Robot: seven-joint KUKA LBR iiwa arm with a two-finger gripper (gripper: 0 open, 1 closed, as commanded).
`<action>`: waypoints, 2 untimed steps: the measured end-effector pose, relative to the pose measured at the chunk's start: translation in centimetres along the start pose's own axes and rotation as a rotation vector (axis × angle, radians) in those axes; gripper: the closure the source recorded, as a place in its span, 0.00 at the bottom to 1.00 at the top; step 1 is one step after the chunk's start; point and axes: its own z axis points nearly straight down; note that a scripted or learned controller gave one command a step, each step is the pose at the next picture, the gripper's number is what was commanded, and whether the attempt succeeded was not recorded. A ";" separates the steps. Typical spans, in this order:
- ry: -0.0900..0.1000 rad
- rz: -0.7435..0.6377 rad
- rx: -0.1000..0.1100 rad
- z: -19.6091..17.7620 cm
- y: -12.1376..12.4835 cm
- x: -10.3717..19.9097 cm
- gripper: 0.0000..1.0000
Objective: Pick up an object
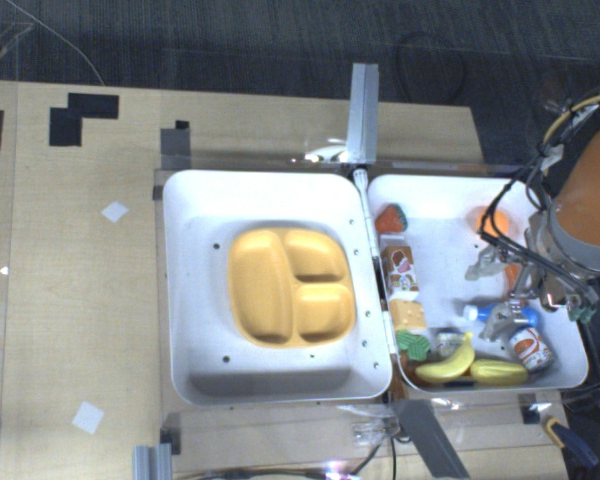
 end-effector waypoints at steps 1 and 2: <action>0.005 0.126 0.001 1.8 -2.4 -1.7 0.00; 0.007 -0.009 0.002 4.2 -8.7 0.2 0.00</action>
